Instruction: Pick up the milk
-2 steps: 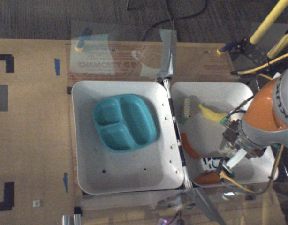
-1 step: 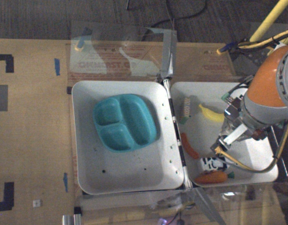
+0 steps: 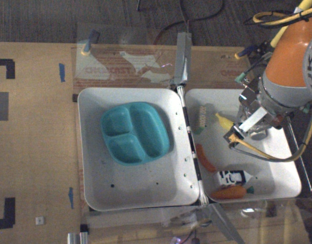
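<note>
Just behind the carrot [image 3: 229, 192], on its far side and so close I can't say whether they touch, lies the milk [image 3: 232, 177]. It's a little black-and-white carton, flat on its side. Both are in the view's right-hand bin [image 3: 280, 161], with the carrot along the near rim. The claw [image 3: 256, 130] hangs well up and to the right of the carrot, with nothing visibly in it. Honestly I can't tell if it's spread or pressed together, since the wrist covers it.

So my read is we're at the approach, nothing grabbed yet. What I'd do:

- Get centred over the carton first, then go straight down. A slanted descent would probably rake the banana [image 3: 223, 121], further up from the carrot.
- Open wide before descending.
- Close across the carton's short side. The far flank looks free, but the carrot flank is tight, so expect to shove the carrot a bit.
- Watch the chili [image 3: 206, 159], up-left of the carrot. Its end sits near the carton's end, so gripping lengthwise looks worse.
- Go low enough, since a flat carton gives little to bite on.
</note>
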You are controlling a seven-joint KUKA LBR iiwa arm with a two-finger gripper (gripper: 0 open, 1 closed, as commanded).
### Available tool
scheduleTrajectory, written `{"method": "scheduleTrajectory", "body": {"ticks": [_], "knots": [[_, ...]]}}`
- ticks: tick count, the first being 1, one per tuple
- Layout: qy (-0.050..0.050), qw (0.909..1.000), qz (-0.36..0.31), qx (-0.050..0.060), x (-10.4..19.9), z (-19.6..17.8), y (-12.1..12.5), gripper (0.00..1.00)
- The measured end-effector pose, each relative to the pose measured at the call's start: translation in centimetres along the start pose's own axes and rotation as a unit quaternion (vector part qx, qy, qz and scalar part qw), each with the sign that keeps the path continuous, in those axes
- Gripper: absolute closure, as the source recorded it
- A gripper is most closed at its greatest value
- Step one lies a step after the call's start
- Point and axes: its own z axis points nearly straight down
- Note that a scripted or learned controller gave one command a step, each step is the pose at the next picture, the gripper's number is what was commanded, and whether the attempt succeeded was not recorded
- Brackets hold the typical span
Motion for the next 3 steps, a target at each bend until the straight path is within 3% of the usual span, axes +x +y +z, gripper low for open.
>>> {"method": "scheduleTrajectory", "body": {"ticks": [1,2,3], "knots": [[0.0,0.9999,0.013,0.0,10.2,-8.9,-3.5,1.0],[0.0,0.9968,-0.08,-0.001,22.0,-15.0,-4.8,1.0],[0.001,0.9867,-0.162,-0.002,29.5,-12.9,-8.5,1.0]]}}
